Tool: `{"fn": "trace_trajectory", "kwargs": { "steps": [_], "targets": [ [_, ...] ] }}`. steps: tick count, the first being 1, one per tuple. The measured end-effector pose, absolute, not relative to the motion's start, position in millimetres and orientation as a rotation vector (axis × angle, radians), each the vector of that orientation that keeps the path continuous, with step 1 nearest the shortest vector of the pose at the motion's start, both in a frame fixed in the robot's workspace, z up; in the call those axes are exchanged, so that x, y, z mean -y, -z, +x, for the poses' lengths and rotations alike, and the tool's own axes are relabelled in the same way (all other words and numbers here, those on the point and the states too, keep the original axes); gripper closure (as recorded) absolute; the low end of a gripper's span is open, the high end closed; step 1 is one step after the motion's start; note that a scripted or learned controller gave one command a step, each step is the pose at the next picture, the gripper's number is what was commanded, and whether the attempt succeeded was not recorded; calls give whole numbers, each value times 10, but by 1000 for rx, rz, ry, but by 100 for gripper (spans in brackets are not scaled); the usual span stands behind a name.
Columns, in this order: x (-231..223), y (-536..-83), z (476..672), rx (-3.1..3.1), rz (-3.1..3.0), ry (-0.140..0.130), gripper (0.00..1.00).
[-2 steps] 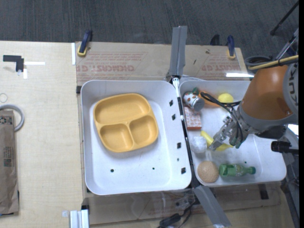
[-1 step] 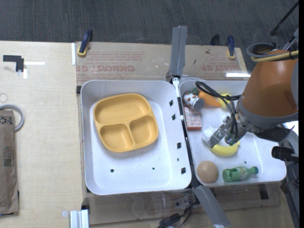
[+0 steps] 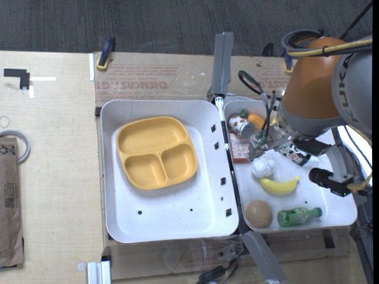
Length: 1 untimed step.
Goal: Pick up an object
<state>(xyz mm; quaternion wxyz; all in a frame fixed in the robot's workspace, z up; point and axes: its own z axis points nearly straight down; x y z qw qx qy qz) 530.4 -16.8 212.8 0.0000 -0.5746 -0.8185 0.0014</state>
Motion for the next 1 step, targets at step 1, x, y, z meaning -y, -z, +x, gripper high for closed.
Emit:
{"fn": "trace_trajectory", "kwargs": {
  "steps": [1],
  "targets": [
    [648, -2079, 5627, 2884, -1248, -2, 100]
  ]
}}
